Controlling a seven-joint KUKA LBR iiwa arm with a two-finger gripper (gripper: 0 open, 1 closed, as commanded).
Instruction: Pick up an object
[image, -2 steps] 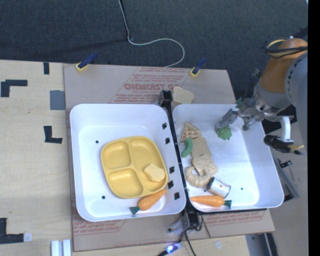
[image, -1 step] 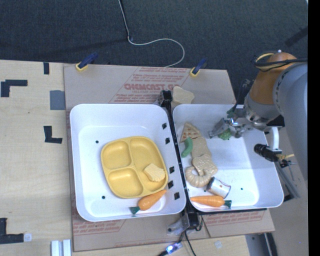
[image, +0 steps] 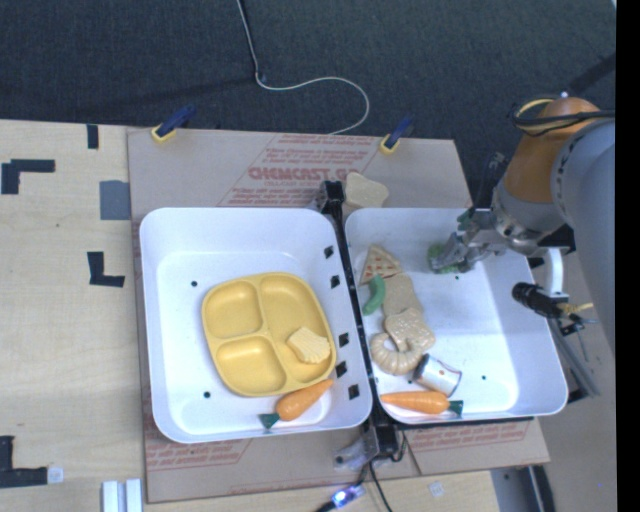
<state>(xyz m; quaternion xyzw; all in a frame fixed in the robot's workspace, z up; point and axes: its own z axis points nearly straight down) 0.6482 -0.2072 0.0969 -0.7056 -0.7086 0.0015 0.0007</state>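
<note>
My gripper hangs low over the back right part of the right bin, above bare white floor. Nothing shows in it. To its left, along the bin's left wall, lie a triangular tan wedge, a green pod, a pale flat piece and a knobbly beige pastry. A small silver can and an orange carrot lie at the front of that bin.
The left bin holds a yellow divided plate with a yellow chunk on it, and a second carrot at its front edge. A beige piece rests on the cardboard behind the bins. The arm enters from the right.
</note>
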